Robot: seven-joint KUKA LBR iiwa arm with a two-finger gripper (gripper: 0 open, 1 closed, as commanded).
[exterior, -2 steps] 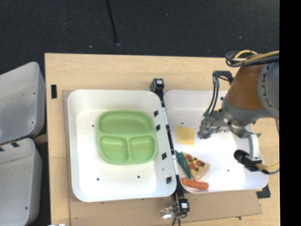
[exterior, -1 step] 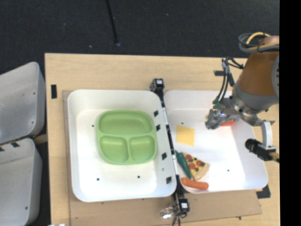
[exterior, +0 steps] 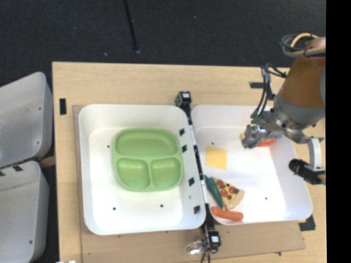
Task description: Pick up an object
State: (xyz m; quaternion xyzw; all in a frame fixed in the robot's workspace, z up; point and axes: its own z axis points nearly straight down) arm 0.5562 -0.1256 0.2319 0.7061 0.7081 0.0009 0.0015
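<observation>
Objects for picking all sit in the right bin (exterior: 285, 201): one yellow cheese slice (exterior: 216, 158) near its left side, one pizza slice toy (exterior: 229, 195) below that, one green-handled thing (exterior: 212, 190) along the left wall, one reddish sausage-like piece (exterior: 227, 215) at the bottom left corner on a small white bit, and one red-orange item (exterior: 265, 142) further right, partly covered by the gripper (exterior: 251, 137). So five small things, each a single. The gripper is low over the upper middle of that bin, right at the red-orange item; whether the jaws are wide, narrow or holding anything can't be told from this angle. The grey arm with its orange band (exterior: 304, 84) comes in from the right.

Left bin (exterior: 88, 201) holds one green divided plate (exterior: 148, 159) with three compartments, sitting roughly centred. Both white bins rest side by side on a light wooden bench (exterior: 137, 84), dark floor behind it, and white panels off to the left.
</observation>
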